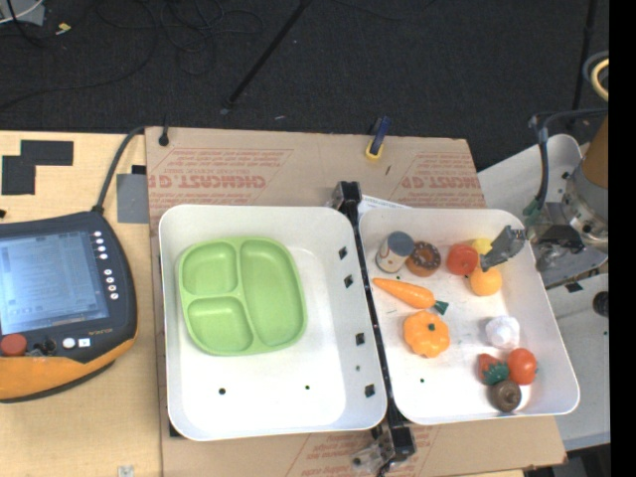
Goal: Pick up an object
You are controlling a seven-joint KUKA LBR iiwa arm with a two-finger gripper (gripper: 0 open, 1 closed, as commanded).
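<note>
Left bin [189,386]: green divided plate [241,295] is being left alone here.
Right bin [556,366]: toy food is being kept here, with carrot [402,291], pumpkin [426,334], doughnut [424,257] and tomato [461,259] lying near one another.
Likely target: yellow fruit [485,281] is being approached, touching the claw tip.
Claw [503,245]: whether it is apart or together cannot be told.
Advice: descent is best being kept centred on one piece, clear of the tomato.
</note>
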